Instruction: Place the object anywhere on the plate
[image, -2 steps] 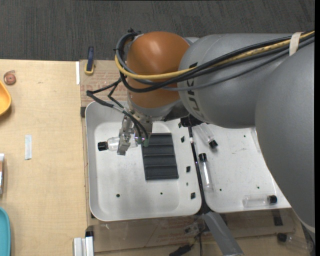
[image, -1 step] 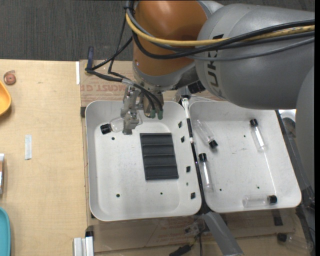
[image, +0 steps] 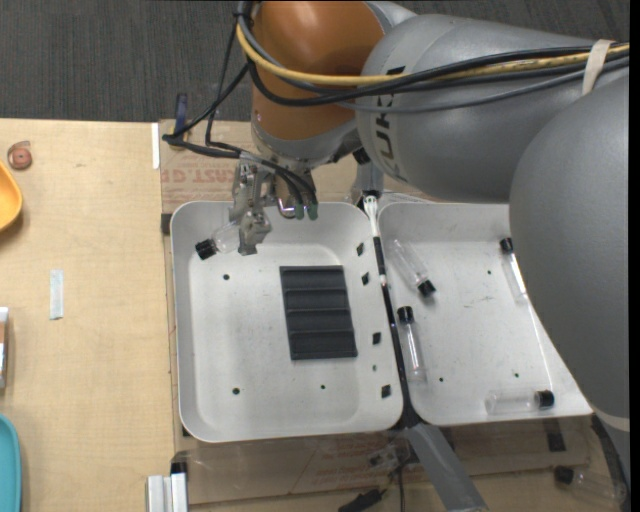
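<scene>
- The grey arm (image: 480, 110) comes in from the right, with its orange band (image: 305, 50) hanging above the far edge of the left bin (image: 195, 400).
- Black and yellow cables (image: 300, 78) loop around the band and trail down toward the wrist.
- The gripper (image: 248, 222) points down just inside the far left corner of the left bin, low over the white floor.
- A clear tube with a black cap (image: 212, 246) lies in that same corner, its cap end toward the bin's left wall and its clear end right at the gripper's tip.
- From here I cannot tell whether the gripper is clenched on the tube, touching it, or just beside it.
- The black ribbed plate (image: 318, 312) lies flat in the middle of the left bin, well apart from the tube and the gripper, with nothing on it.
- The right bin (image: 470, 330) holds more clear tubes with black caps.
- One tube (image: 412, 270) lies near that bin's far left corner.
- Another tube (image: 408, 345) lies along its left edge.
- A third tube (image: 520, 402) lies near its front edge.
- A fourth tube (image: 513, 268) shows by the right edge, partly under the arm.
- The wooden bench (image: 100, 380) runs off to the left of the bins.
- A small clear strip (image: 56, 295) lies on the bench, well left of the left bin.
- An orange bowl (image: 6, 200) is cut off at the bench's left edge.
- A small round brown piece (image: 18, 155) sits just beyond the bowl.
</scene>
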